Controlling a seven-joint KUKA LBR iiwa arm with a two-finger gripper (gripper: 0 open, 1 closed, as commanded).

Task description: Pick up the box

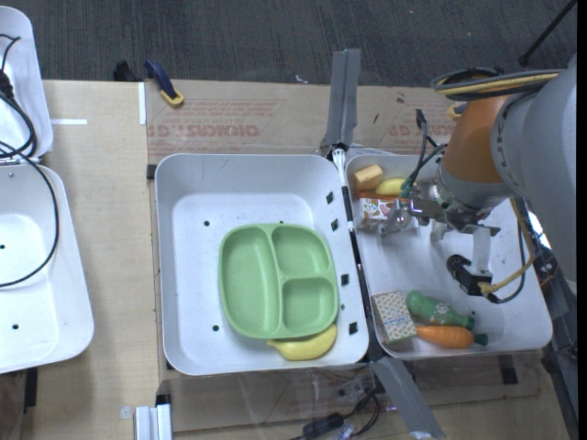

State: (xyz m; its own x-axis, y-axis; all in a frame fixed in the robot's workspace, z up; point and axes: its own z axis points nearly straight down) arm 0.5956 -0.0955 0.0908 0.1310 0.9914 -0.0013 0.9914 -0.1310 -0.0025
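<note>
The box (393,315) is small and flat, with a tan top covered in tiny dots and a bit of red on one side. It lies near the front left corner of the right bin (514,333), just beside a green bottle (440,311) and an orange carrot (444,335). At the back of that bin I see a tan sponge-like block (368,175), a yellow lemon-like thing (391,187) and a red and white packet (374,211). My tool (401,220) hangs over the back of this bin, right beside the packet and well apart from the box. I cannot tell how wide my tool is, as it looks too small and blurry. The left bin (174,246) holds a green plate (278,280) with three parts, and a yellow banana (303,345) lies by the plate's front edge. Both bins sit side by side on the tabletop (110,154).
</note>
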